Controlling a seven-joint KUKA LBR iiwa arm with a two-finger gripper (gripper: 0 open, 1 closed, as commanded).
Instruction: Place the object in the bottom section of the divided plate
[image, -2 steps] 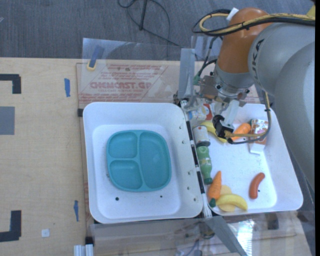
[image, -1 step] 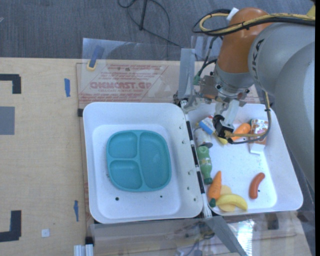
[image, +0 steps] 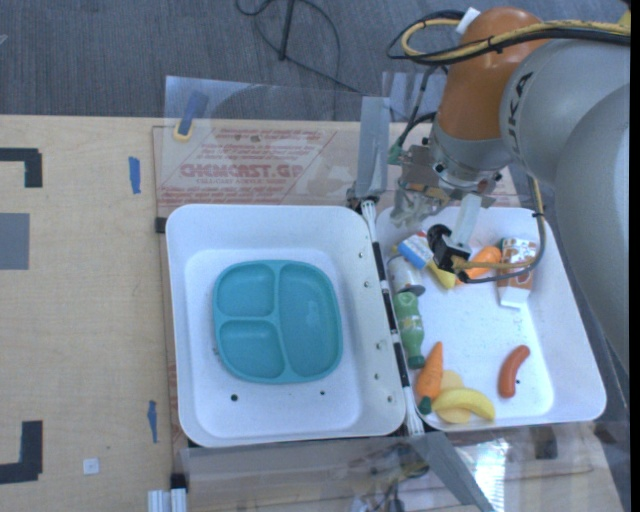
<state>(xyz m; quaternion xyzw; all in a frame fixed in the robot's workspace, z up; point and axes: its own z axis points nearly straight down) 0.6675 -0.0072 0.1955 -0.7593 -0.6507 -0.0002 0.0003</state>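
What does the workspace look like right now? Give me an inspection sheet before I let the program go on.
Surface: wooden bench bearing left bin and right bin.
Job's things: teal divided plate in the left bin, all sections bare.
Clutter: in the right bin, carrot, banana, sausage, green bottle, more toy items piled at the bin's far end.
Grippers: gripper over that pile; finger state unclear.
Cables: yellow and black cables on the arm.
Surroundings: blue tape marks on the bench.
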